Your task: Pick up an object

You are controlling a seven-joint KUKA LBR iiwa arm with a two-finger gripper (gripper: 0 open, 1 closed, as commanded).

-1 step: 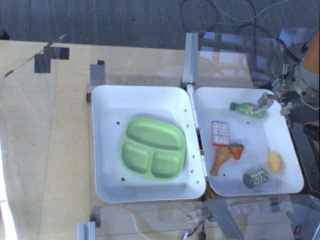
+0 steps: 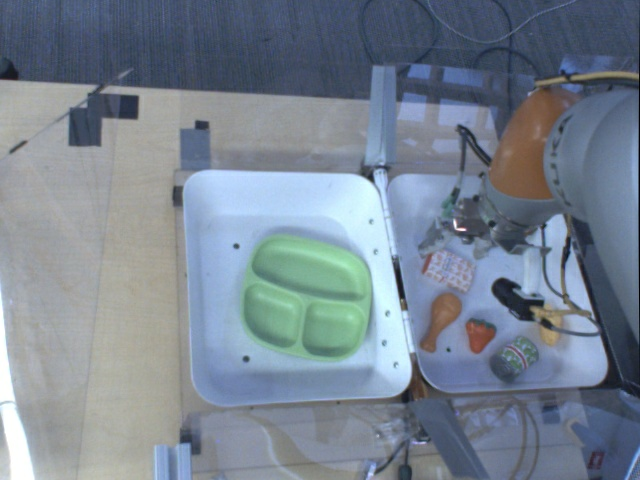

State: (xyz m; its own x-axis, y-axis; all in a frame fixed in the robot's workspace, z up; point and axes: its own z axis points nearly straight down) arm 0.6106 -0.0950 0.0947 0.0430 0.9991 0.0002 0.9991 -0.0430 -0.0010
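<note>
My gripper (image 2: pixel 458 230) hangs over the far middle of the right bin (image 2: pixel 590 368), below the grey arm with its orange band. Just in front of it lies a small red-and-white patterned packet (image 2: pixel 448 268). Nearer the front edge are an orange-brown toy drumstick (image 2: pixel 440 320), a red strawberry-like toy (image 2: pixel 480 335) and a green patterned can (image 2: pixel 514 358) on its side. I see nothing between the gripper and these things.
The left bin (image 2: pixel 210 368) holds a green divided plate (image 2: pixel 306 295) in its middle. A metal divider (image 2: pixel 378 128) stands behind the seam between the bins. Cables run across the dark floor at the back.
</note>
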